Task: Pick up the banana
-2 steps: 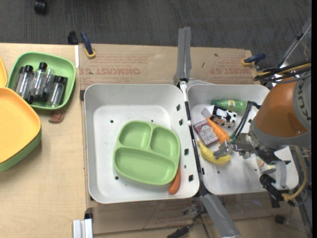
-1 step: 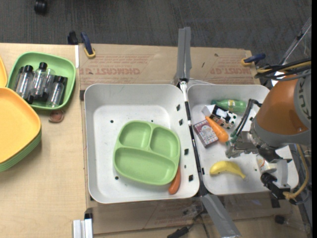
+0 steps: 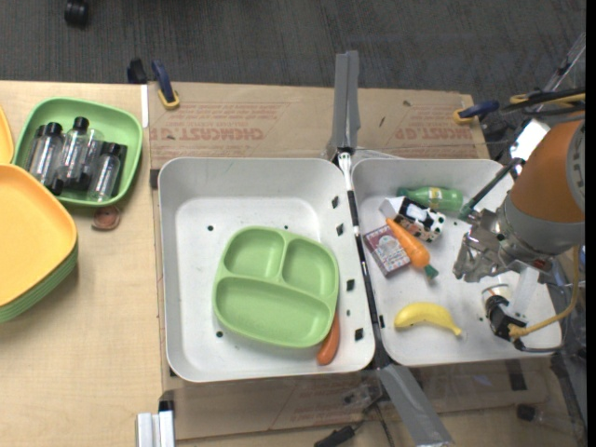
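Yellow banana (image 3: 427, 319) lies on the floor of the right-hand white bin (image 3: 438, 354), near that bin's front wall, curved ends pointing up toward the far side, clear of every neighbour. Camera view: the hand (image 3: 477, 257) hangs over the same bin, to the right of and slightly beyond the banana, apart from it, with nothing visible between its metal parts; whether it is released or clenched cannot be told at this resolution. Further back in that bin sit a carrot (image 3: 409, 242) resting across a small dark red packet (image 3: 386, 250), a black-and-white cow toy (image 3: 421, 220) and a green bottle (image 3: 431, 196) lying along the far wall. The left-hand white bin (image 3: 186, 250) holds a green divided plate (image 3: 276, 287) with an orange sausage-shaped item (image 3: 329, 343) tucked at its front right edge. Assessment: the approach step is in hand; no grasp is made. The next move, by my judgement, calls for travel toward the front left until the hand stands over the banana's middle, wrist turned to span its narrow width, then a straight descent, keeping off the carrot and packet.
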Action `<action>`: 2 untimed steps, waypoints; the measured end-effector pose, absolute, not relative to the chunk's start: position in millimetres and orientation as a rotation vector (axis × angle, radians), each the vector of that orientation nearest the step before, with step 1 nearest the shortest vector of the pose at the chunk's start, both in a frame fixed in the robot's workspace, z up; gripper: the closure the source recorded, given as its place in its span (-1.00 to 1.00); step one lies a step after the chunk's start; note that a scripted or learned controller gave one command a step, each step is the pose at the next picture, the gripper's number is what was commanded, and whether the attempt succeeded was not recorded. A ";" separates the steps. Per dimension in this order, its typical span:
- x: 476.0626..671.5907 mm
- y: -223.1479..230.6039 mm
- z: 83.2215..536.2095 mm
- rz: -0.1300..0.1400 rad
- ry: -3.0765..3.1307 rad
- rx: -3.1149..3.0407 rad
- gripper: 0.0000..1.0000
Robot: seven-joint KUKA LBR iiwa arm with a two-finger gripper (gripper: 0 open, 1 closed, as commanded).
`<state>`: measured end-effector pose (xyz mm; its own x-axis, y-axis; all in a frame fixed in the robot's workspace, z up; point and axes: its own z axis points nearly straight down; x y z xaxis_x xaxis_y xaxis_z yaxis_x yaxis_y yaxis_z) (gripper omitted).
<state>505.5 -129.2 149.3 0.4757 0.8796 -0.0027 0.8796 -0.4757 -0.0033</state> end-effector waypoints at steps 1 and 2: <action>475.7 -118.7 94.7 0.007 -1.611 -2.693 1.00; 513.6 -109.1 129.3 0.008 -1.194 -2.904 1.00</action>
